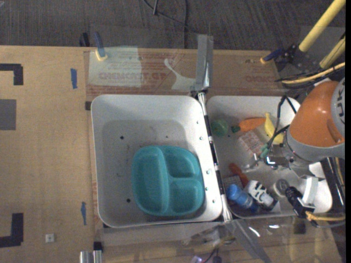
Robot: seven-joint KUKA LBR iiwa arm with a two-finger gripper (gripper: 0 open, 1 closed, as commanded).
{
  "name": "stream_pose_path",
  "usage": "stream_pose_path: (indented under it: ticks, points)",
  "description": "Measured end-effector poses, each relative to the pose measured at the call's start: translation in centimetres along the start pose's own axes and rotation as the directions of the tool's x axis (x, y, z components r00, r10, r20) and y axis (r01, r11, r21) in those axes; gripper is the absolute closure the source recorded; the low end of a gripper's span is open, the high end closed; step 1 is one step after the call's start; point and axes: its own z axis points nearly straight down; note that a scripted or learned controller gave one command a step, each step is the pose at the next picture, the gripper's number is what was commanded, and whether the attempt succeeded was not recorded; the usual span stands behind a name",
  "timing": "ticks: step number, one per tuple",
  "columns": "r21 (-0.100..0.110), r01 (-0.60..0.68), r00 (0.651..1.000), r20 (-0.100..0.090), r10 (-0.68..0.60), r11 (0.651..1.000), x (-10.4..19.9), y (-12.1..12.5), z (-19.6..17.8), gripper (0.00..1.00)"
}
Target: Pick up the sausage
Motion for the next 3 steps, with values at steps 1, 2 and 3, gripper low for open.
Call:
stream_pose_path:
  ticks: [1,2,3]
  points:
    - [-0.003,0.075,0.997,0.002,-0.075,0.997,3.1,1.5,2.0,0.00]
    - [0.002,0.035,0.999,0.000,-0.035,0.999,0.6,1.3,0.4,0.00]
    - [0.004,-0.120,0.993,0.000,0.120,0.993,3.4,0.7,-7.7,0.00]
